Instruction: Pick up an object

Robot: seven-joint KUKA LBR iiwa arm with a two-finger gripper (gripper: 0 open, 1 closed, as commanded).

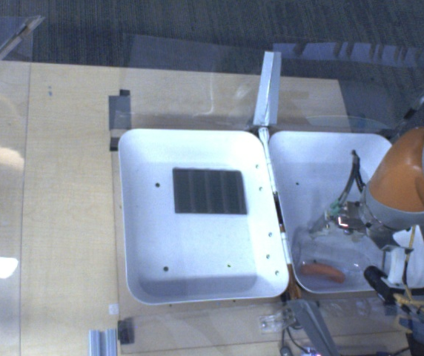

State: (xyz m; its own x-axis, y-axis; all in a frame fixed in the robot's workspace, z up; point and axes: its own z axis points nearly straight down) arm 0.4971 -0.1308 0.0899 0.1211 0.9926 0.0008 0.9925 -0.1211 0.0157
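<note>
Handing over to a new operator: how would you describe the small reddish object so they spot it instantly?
Start at the right bin, the one the arm reaches into. Look along its near edge, below the gripper: the reddish sausage-shaped object lies flat there. It is the one warm-coloured item on the white floor.

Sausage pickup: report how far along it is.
Done: the arm is over the right bin. In hand: the gripper sits low there, above the sausage. Left: the sausage lies on the bin floor, not gripped or lifted.
</note>
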